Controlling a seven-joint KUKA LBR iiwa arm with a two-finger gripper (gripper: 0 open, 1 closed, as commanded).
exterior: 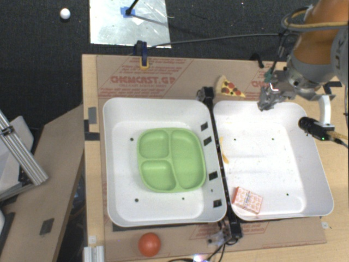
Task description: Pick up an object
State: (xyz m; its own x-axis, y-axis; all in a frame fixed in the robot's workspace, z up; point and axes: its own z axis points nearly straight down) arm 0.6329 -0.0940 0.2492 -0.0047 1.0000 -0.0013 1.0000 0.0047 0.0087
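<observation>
Gripper (266, 101) hovers over the right bin's (305, 201) far edge, near the pizza slice (230, 87); finger state cannot be determined. Small box (248, 200) lies at near edge.

The brown board (163, 75) under the bins carries red print reading "CHEMCAST GP" behind the left bin. More red print sits on the board near its far right corner, partly hidden by the arm and too small to read.
</observation>
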